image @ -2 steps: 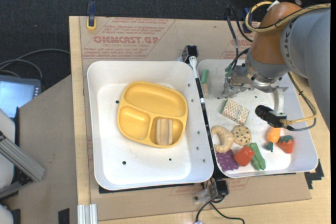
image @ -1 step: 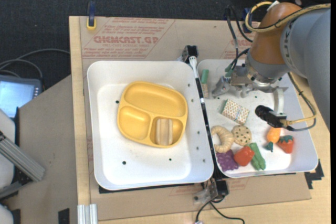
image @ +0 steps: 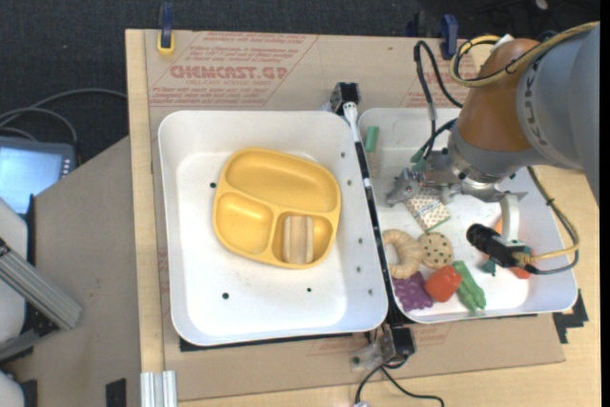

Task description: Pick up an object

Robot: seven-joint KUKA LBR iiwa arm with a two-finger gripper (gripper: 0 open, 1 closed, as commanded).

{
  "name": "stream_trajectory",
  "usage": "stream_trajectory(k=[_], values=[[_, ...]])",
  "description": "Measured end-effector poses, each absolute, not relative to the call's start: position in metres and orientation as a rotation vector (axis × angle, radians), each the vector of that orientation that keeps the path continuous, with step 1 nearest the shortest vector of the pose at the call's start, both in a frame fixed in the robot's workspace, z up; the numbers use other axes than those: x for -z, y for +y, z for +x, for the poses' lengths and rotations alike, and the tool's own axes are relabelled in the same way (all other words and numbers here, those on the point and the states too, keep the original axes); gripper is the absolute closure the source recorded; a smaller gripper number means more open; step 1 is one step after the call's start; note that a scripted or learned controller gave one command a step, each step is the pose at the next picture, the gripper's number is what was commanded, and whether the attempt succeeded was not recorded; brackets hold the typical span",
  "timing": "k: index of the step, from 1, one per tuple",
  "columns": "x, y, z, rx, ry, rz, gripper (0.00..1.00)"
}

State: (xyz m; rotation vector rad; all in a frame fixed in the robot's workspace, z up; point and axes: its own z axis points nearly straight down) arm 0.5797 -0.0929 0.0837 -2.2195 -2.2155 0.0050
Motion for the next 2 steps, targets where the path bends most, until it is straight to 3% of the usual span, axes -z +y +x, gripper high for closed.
stream_trajectory(k=[1,2], values=[[-0.095,-0.093,0.582,0.002,-2.220,-2.223,1.00],[-0.190,-0.038,0.555,0.008,-2.229,-2.218,1.00]])
